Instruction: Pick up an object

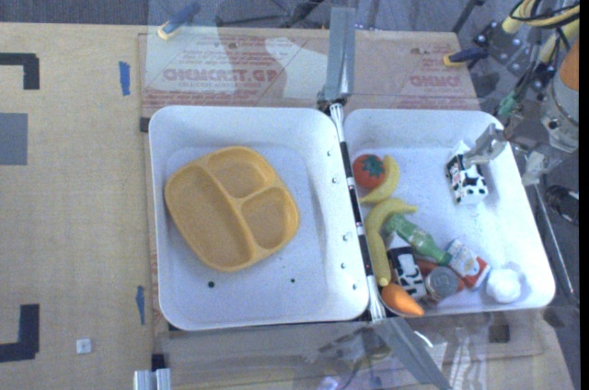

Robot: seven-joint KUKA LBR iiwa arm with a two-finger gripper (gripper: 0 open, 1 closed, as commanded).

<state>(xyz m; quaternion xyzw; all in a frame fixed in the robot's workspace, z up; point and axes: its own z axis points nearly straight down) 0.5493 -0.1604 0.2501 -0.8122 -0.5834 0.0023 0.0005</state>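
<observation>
The gripper (480,149) is hanging low over the back of the right bin (525,213), its fingers closing around the top of a small black-and-white cow toy (467,180). The cow is sitting near the bin's far right wall, well apart from the bananas (379,223), the tomato (370,169) and the carrot (401,298), while a yellow divided plate (230,206) is lying in the left bin (175,287).
</observation>
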